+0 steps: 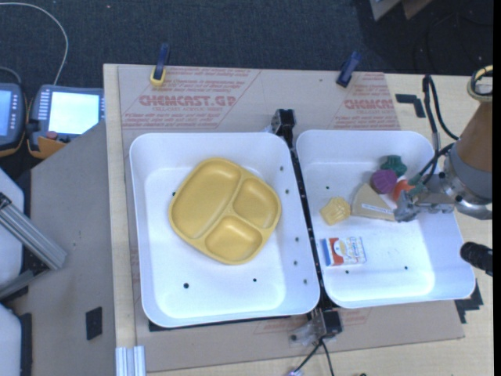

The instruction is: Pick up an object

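White plastic makes up both shallow bins on the desk. The left bin holds a yellow divided plate with three compartments, lying flat near the bin's middle and turned at a slant to its walls. The right bin holds the smaller things. A small yellow waffle-textured piece lies near its left wall. Just below it, a flat white card with red and blue print rests on the bin floor. A beige wedge-shaped piece lies to the right of the yellow piece, its far end reaching up to the gripper. Above it sit a purple toy, a dark green toy and a small orange bit, bunched close together.

The grey arm comes in from the right edge, and the gripper is low over the right bin, at the right end of the beige wedge and just below the orange bit. Whether it is open, closed or gripping anything cannot be told from this angle.
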You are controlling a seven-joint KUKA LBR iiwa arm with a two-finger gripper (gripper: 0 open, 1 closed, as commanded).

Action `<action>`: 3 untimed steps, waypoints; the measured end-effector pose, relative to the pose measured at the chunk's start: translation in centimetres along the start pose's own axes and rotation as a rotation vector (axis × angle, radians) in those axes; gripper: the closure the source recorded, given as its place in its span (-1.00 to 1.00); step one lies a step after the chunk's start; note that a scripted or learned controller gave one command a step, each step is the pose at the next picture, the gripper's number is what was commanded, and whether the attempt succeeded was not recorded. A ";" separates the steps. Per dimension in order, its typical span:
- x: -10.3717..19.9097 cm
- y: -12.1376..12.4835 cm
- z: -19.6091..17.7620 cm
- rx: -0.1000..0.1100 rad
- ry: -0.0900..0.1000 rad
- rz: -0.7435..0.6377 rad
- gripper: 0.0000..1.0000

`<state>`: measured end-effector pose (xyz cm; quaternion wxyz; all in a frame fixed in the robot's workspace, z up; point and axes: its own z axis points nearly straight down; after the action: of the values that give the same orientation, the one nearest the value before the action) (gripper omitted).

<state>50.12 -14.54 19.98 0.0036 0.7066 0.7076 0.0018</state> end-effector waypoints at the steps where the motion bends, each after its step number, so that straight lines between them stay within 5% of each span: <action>1: -0.2 0.5 -6.4 -0.001 0.000 0.000 1.00; 2: -0.2 0.6 -7.9 0.003 0.000 0.000 1.00; 3: 5.6 -0.3 -6.6 0.011 0.006 -0.004 1.00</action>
<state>49.78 -8.96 26.53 -0.0022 0.7050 0.7092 -0.0001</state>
